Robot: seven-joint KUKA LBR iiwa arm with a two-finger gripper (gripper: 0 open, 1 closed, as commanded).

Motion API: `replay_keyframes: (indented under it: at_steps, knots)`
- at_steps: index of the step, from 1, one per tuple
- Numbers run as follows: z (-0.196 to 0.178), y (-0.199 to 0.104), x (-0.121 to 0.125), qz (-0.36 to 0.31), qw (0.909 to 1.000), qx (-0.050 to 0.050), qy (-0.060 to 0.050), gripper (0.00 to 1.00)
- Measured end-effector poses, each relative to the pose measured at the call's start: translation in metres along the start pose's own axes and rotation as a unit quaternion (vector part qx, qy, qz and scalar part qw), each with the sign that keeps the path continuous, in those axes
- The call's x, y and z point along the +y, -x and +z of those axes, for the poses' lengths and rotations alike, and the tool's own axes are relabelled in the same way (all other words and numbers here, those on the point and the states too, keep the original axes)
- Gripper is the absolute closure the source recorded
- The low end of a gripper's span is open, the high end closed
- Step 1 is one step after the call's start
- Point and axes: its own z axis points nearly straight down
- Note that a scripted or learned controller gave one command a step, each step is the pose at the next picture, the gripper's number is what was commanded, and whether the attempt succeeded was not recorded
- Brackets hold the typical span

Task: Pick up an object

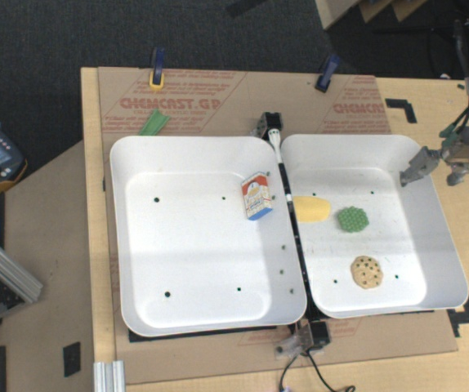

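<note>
Gripper [414,170]: at right bin [431,219] far rim, jaws' state indiscernible. Step: approach. Next: descend over green object [352,219], cookie [367,272] or yellow piece [311,209].

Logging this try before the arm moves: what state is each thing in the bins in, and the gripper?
Carton: lying in left bin, near its right wall.
Yellow piece: lying in right bin, by its left wall.
Green ball: resting in right bin, untouched.
Cookie: lying flat in right bin.
Gripper: over right bin's right rim, holding nothing.
</note>
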Motion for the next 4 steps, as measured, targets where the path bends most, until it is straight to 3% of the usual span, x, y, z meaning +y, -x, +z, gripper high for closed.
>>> replay_keyframes:
  at_steps: [1, 2, 3, 4]
  knots:
    - [0.066, -0.098, 0.024, -0.004, 1.0, 0.003, -0.003, 0.0]
    - [0.074, -0.131, 0.112, -0.003, 1.0, 0.001, 0.003, 0.0]
    - [0.119, -0.082, 0.034, 0.003, 1.0, 0.0, -0.005, 0.0]
    - [0.155, -0.106, 0.072, -0.001, 1.0, 0.001, 0.0, 0.0]
